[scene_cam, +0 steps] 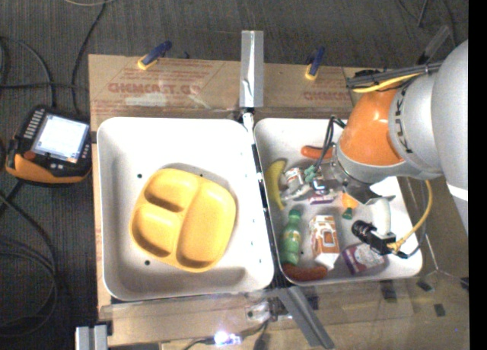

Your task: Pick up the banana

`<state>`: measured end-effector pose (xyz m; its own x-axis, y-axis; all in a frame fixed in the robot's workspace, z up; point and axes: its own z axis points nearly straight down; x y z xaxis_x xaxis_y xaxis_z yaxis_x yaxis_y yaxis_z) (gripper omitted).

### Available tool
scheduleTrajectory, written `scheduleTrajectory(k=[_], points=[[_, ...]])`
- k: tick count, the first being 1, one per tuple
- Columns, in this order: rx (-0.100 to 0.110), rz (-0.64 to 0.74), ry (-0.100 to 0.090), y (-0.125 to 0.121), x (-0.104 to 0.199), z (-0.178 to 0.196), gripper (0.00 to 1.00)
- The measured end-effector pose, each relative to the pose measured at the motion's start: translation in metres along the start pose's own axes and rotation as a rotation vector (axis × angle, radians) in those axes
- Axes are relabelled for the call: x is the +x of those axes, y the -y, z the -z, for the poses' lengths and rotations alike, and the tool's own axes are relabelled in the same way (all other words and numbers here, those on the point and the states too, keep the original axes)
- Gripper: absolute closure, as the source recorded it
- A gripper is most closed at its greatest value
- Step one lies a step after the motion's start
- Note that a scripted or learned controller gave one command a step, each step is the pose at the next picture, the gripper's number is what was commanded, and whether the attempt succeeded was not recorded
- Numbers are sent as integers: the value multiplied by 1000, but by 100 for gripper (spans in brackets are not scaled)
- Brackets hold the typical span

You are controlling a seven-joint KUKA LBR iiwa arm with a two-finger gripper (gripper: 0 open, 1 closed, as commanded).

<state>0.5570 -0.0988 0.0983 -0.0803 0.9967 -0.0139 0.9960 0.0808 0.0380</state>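
The banana [274, 182] is yellow with a green tip and lies lengthwise against the left wall of the right bin [411, 268]. My gripper [302, 182] hangs low over that bin just to the right of the banana, close beside it. Nothing shows that the banana is held. The orange wrist band and grey arm cover the bin's upper right part.
In the right bin lie a green bottle [291, 238], a white and orange carton [325, 234], a red sausage [304, 272], a purple packet [362, 259] and an orange carrot [312, 151]. The left bin [114, 143] holds a yellow divided plate [184, 217].
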Motion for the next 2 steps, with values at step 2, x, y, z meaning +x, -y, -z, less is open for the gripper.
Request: scheduleTrajectory(k=[2], points=[[7,137,-8,-19,-71,-1,0]])
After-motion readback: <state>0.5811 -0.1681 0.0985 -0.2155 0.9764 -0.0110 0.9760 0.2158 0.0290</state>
